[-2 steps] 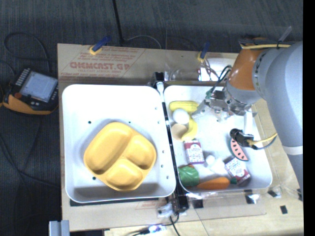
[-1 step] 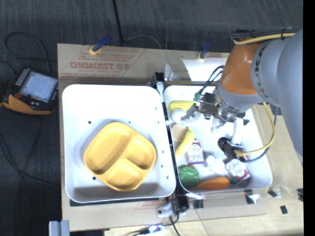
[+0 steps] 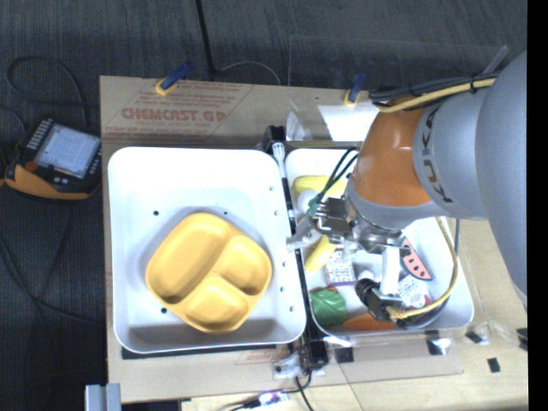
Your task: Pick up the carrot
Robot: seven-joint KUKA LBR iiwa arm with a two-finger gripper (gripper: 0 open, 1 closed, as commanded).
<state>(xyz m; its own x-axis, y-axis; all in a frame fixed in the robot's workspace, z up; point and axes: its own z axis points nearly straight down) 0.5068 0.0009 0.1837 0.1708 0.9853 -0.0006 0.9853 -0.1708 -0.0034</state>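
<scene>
A robotics lab: a KUKA arm (image 3: 445, 161) above 2 white bins (image 3: 128, 229), loose cables, a handheld control pendant (image 3: 56, 157) left of the table (image 3: 197, 110).

Printed in faded red capitals along the far edge of the brown board (image 3: 171, 114) covering the desk: "CHEMCAST GP", with a line of smaller lettering under it too small to read. Printed in dark capitals down the grey arm (image 3: 479, 144), at right: "KUKA", partly cut off. Lit screen on the handheld pendant (image 3: 53, 157), far left: unreadable.
</scene>
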